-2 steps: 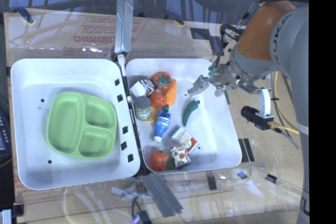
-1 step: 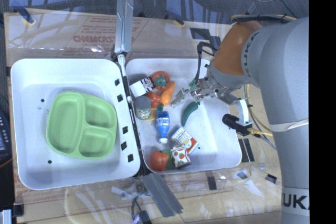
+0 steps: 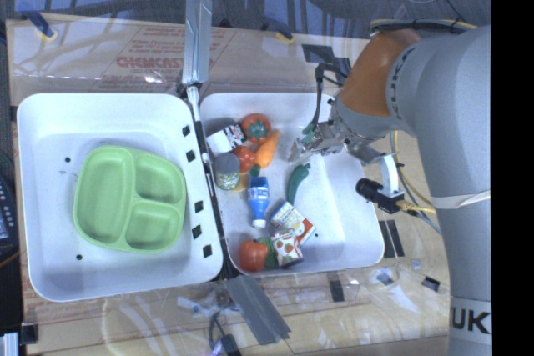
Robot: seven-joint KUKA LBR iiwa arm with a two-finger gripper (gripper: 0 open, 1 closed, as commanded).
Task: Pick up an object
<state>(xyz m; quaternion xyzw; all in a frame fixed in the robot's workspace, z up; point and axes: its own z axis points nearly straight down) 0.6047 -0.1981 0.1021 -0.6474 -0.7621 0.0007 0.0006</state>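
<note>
Green pepper [image 3: 297, 182], lying in the right bin [image 3: 355, 217] just below the tool [image 3: 310, 142], is being approached for grasping, a descent being judged necessary next; the tool's opening cannot be told.

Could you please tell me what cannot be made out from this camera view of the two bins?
- Gripper: small and partly behind the wrist in the camera view, so its finger state is unreadable.
- Small can: label too small and blurred to read.
- Carton: print too blurred to read.
- Red item in the right bin: partly behind the carton, so its shape is unclear.
- Arm: cut off by the frame edge.
</note>
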